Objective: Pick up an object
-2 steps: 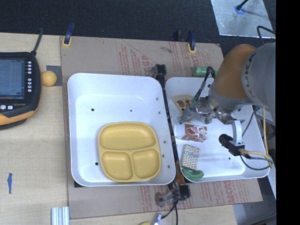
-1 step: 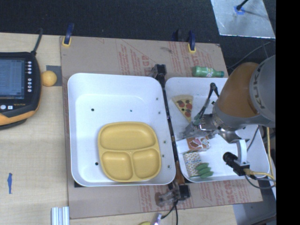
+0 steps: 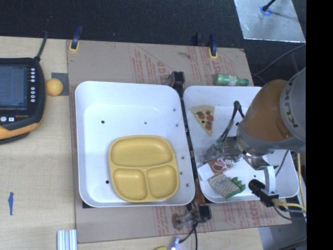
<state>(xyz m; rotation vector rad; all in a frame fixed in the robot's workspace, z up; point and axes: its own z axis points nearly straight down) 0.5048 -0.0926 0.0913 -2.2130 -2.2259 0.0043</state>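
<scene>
Three toys lie lower right in the right bin (image 3: 291, 189); our pincer (image 3: 221, 152) hovers above the red-and-white piece (image 3: 221, 165). Whether it is apart or together, we cannot tell. We should descend squarely, clear of the green-edged piece (image 3: 226, 186).

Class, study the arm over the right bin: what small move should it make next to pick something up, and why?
Probably a short descent straight down. The gripper sits low in the right white bin, beside the red-and-white toy piece, with the green-edged sandwich toy just below and the pizza slice toy farther up.
</scene>
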